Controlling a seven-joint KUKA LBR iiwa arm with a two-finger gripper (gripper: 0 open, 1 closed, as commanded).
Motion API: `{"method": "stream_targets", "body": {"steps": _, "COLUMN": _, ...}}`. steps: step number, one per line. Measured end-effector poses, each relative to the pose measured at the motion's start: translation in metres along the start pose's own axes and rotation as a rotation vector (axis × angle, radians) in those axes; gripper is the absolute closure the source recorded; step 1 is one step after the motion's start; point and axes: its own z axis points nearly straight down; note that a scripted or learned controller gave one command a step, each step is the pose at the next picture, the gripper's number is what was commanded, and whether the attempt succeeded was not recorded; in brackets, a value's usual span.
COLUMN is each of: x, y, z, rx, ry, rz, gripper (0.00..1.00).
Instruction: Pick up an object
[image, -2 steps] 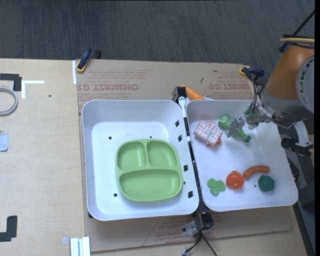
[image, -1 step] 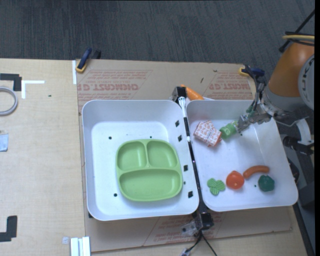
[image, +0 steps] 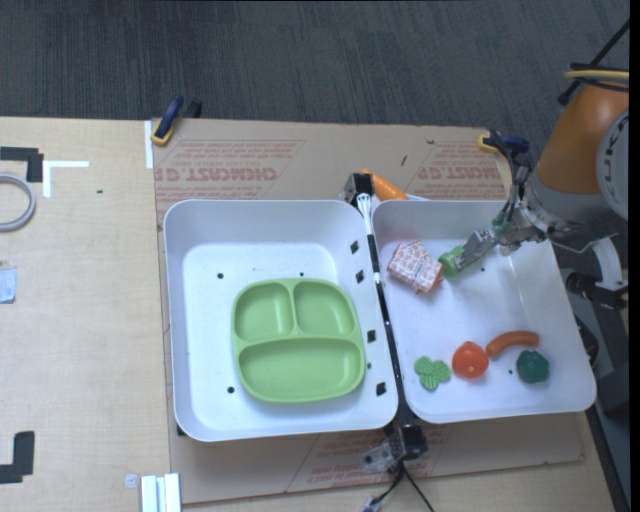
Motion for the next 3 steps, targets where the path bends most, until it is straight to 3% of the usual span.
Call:
{"method": "stream_targets", "body": {"steps": 1, "x": 0.093, "y": -0.103, "z": 0.021, "rx": 0.005, "ry": 0.005, "rz": 0.258, "gripper": 0.0}}
{"method": "stream_targets", "body": {"steps": 2, "x": 0.092, "y": -0.012, "z": -0.024, "rx": 0.005, "ry": 0.003, "rz": 0.467, "gripper": 0.0}}
{"method": "stream_targets", "body": {"steps": 3, "x": 0.054, "y": 0.019, "z": 0.021, "rx": -0.009, "ry": 0.005, "rz": 0.224, "gripper": 0.0}}
